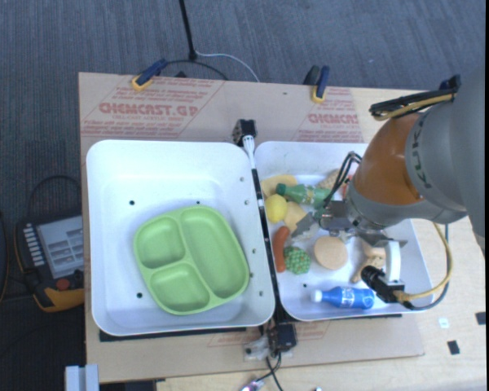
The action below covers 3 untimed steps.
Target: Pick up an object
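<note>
While the arm (pixel 416 165) reaches in from 3 o'clock, its orange band and grey wrist cover much of the right bin (pixel 420 255) on the table (pixel 147 108). The pincer (pixel 330 216) sits low over the bin's centre among the objects, and whether it is spread or closed, or has hold of anything, cannot be told, since the wrist hides the tips. Candidate objects lie clustered in the right bin: a yellow lemon-like piece (pixel 275 208) at 9 o'clock of the pincer, a green item (pixel 297 192) at 10 o'clock, a red-orange carrot-like piece (pixel 280 241) at 8 o'clock, a green broccoli-like piece (pixel 297 260) just below it, a round tan piece (pixel 331 253) at 6 o'clock just beside the pincer, and a blue bottle (pixel 346 298) lying on its side near the bin's 6 o'clock wall. The left bin (pixel 114 169) holds a green three-compartment plate (pixel 191 259), lying flat toward its 5 o'clock portion. Two clamps (pixel 149 73) grip the table's 12 o'clock edge.
</note>
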Available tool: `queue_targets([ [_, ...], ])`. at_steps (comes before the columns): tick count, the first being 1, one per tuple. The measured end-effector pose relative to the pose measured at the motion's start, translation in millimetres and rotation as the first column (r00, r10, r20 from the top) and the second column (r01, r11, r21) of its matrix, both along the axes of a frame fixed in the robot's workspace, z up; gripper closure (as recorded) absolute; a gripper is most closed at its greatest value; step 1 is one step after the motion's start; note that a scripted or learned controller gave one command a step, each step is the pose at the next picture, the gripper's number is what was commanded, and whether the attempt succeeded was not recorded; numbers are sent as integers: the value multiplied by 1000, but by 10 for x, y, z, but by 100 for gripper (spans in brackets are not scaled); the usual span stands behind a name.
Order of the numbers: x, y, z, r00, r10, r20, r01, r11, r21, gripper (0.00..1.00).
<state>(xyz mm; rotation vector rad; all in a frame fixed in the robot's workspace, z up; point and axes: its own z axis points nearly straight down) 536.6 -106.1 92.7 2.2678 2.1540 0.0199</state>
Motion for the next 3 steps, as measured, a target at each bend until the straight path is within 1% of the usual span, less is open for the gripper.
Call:
queue_targets([
  [1, 613, -89, -9, 997, -78, -5, 78, 997, 1, 0],
  [2, 632, -67, 109, 997, -77, -2, 77, 997, 7, 100],
  [3, 171, 192, 1462, 967, -253, -18, 253, 967, 0, 100],
])
